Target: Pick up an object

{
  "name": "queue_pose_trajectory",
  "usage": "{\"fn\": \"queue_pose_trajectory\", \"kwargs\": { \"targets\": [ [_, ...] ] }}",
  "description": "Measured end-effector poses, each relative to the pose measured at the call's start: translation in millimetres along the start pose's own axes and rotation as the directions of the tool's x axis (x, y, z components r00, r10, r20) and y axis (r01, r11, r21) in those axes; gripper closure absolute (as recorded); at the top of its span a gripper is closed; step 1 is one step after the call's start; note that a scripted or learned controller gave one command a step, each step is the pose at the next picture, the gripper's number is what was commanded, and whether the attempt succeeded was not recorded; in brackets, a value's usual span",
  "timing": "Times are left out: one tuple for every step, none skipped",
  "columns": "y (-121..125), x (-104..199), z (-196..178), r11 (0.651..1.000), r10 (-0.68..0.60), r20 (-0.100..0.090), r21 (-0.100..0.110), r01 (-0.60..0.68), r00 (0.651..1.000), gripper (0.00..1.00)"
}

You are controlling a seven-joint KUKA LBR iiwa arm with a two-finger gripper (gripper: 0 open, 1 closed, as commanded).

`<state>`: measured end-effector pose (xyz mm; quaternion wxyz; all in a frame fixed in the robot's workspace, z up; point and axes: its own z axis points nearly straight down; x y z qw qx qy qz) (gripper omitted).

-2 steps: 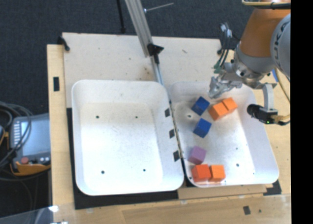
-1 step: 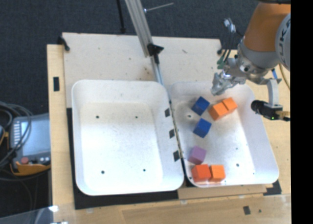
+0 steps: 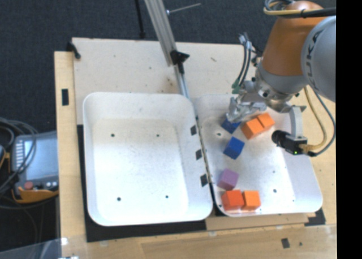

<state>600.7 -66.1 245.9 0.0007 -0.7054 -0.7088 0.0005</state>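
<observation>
Right of centre, in the right-hand bin (image 3: pixel 305 193), a dark blue block (image 3: pixel 229 125) lies directly beneath the gripper (image 3: pixel 240 112), partly hidden. An orange block (image 3: pixel 257 125) sits just right. Whether the pincer is closed or holding anything, I cannot tell.

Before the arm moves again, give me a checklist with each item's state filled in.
1. Gripper over the right bin, among the blocks: ok.
2. Target under the gripper: a dark blue block lies at its tip, partly hidden: ok.
3. Block held between the fingers: cannot tell.
4. Room around the target: orange block sits close beside it, second blue block just below: not ok.
5. Other blocks clear of the gripper: purple block and orange pair lie apart at the bin's near edge: ok.
</observation>
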Motion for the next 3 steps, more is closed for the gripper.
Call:
{"fn": "queue_pose_trajectory", "kwargs": {
  "targets": [
    [-23.0,44.0,12.2,1.0,0.0,0.0,0.0,0.0,1.0,1.0],
    [-53.7,91.1,5.7,1.0,-0.002,-0.002,-0.001,0.002,1.0,1.0],
    [-72.3,139.6,-3.3,1.0,-0.004,-0.003,-0.001,0.004,1.0,1.0]
  ]
}}
